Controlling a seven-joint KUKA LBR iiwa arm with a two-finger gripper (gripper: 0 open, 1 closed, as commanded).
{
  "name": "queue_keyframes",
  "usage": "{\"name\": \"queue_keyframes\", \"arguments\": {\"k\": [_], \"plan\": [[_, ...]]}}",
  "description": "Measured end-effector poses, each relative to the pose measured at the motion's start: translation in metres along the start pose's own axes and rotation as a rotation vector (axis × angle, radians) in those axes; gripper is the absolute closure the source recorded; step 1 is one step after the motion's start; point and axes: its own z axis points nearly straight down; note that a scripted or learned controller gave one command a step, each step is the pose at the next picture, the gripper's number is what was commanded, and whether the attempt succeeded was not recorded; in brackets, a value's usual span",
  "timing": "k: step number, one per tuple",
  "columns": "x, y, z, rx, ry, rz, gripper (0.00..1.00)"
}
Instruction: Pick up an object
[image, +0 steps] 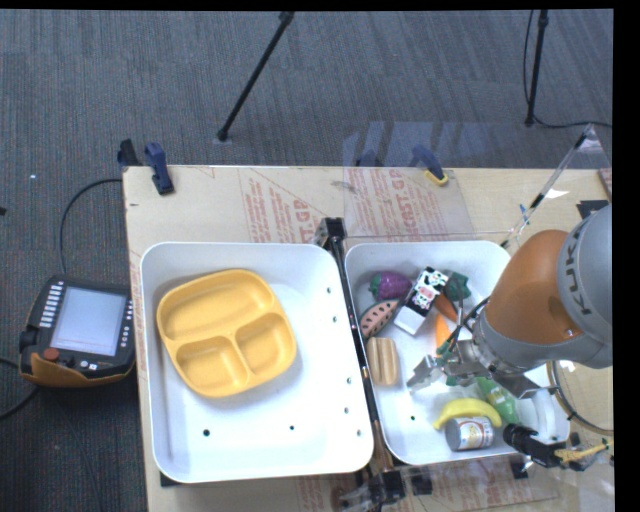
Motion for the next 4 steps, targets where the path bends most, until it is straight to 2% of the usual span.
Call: {"name": "queue_keyframes", "arguments": {"k": [1, 2, 3, 4], "plan": [[-0.002, 0.000, -0.009, 0.001, 0.000, 0.011, 1.00], [0.083, 0.061, -0.104, -0.011, -0.001, 0.137, 1.00], [0.011, 0.001, -0.171, -0.007, -0.005, 0.351, 1.00], [0.081, 0.067, -0.160, -0.002, -0.002, 0.522, 1.00]]}}
